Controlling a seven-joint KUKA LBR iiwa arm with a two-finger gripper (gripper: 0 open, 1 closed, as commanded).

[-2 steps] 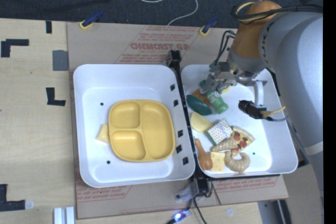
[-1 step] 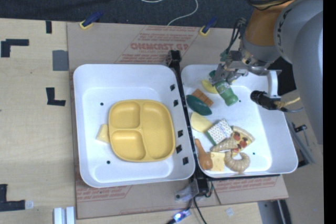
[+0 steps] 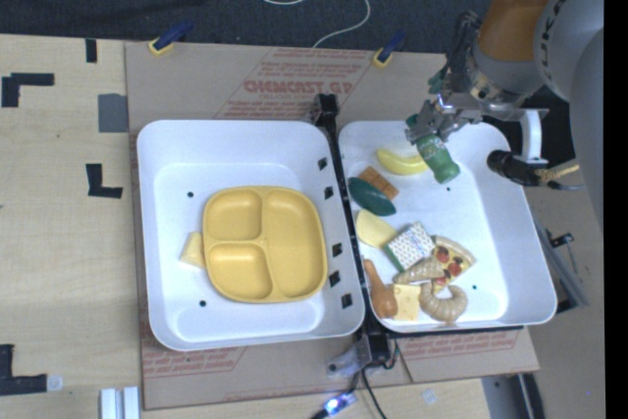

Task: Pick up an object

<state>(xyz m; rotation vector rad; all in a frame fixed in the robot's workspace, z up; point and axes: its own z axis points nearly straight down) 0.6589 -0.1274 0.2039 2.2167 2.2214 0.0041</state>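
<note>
1. Clearly a green object [image 3: 439, 158] sits between the fingers of the gripper [image 3: 429, 134]: short, rounded, cylinder-like, dark green with a paler sheen, tilted so its lower end points near-right. It hangs over the far part of the right bin [image 3: 510, 240]; whether it touches the floor cannot be told.
2. Gripper is clamped on the green object's upper end. Grey arm [image 3: 579, 25] with orange band [image 3: 525, 0] comes in from the far right.
3. Just left of the green object: a yellow banana [image 3: 400, 162], lying flat, curved.
4. Nearer and left: an orange-brown piece [image 3: 374, 182] touching a dark green oval piece [image 3: 373, 199].
5. Nearer still: a pale yellow wedge [image 3: 374, 230], a checkered white block [image 3: 410, 245], a pizza slice [image 3: 451, 259], a tan curled pastry [image 3: 442, 301], a brown sausage-like piece [image 3: 379, 289].
6. Left bin [image 3: 162, 211] holds a yellow divided plate [image 3: 263, 243], three compartments, with a pale yellow piece [image 3: 191, 250] tucked at its left edge.
7. Both bins rest on cardboard sheet [image 3: 285, 83]; a white cable [image 3: 324, 0] loops at the far side.
</note>
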